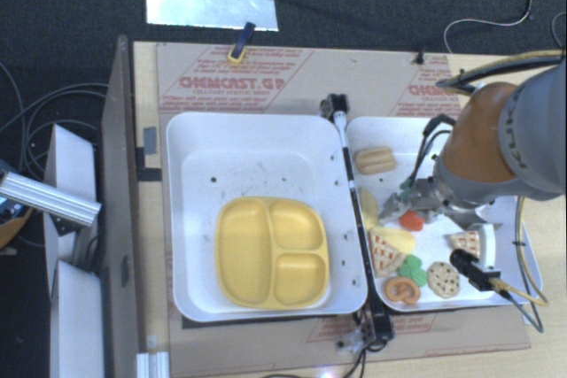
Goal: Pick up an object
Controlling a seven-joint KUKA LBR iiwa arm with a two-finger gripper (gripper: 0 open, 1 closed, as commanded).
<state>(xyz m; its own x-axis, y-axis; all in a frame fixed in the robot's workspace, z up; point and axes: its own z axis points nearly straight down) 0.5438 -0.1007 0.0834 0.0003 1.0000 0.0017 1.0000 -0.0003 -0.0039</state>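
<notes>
Two white bins sat side by side on a brown board. The left bin [190, 155] held a yellow tray [272, 251] with three parts, and the tray lay toward the near side of that bin. The right bin [390, 133] held a bunch of toy food. A tan bread roll [375, 159] lay at the far left of it, well apart from the rest. Nearer, a pizza slice [384, 250] with red dots lay by the left wall, and a yellow piece [400, 240] touched its far right side. A green toy [412, 268] sat just beside the pizza on its right. A pretzel [403, 289] lay at the near edge, and a round cookie [443, 279] with dark chips lay just to its right. Another small slice [466, 242] lay further right. The grey arm with its orange band [478, 142] reached in from the right and hung over the middle of the right bin. The gripper [413, 206] pointed down among the food, right over a small red toy [412, 220]. The red toy peeked out just under the gripper, but it was too hard to tell if the gripper had hold of it.
</notes>
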